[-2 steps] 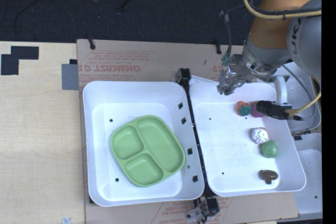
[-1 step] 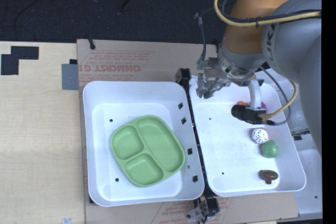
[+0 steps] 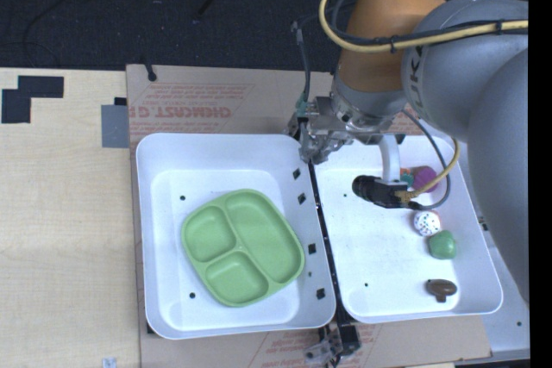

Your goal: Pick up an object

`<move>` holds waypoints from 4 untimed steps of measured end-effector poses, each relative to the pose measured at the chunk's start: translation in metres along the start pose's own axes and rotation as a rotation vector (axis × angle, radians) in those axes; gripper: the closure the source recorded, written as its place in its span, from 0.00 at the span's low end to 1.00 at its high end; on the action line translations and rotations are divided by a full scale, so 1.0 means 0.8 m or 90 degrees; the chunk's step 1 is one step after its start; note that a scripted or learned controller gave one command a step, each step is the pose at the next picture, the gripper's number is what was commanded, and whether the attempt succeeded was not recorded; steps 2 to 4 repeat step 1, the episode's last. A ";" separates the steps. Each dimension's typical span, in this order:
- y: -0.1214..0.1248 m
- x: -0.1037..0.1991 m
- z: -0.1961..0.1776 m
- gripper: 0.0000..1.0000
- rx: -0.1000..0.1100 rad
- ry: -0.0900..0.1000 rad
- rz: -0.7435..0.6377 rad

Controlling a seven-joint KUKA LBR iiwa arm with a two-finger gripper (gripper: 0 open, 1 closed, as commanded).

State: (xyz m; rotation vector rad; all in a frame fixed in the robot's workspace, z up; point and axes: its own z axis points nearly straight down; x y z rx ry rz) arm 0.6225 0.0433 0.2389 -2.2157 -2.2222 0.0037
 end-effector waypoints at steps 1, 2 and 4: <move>-0.021 0.074 0.001 1.00 0.001 0.000 -0.001; -0.021 0.074 0.001 1.00 0.001 0.000 -0.001; -0.021 0.074 0.001 1.00 0.001 0.000 -0.001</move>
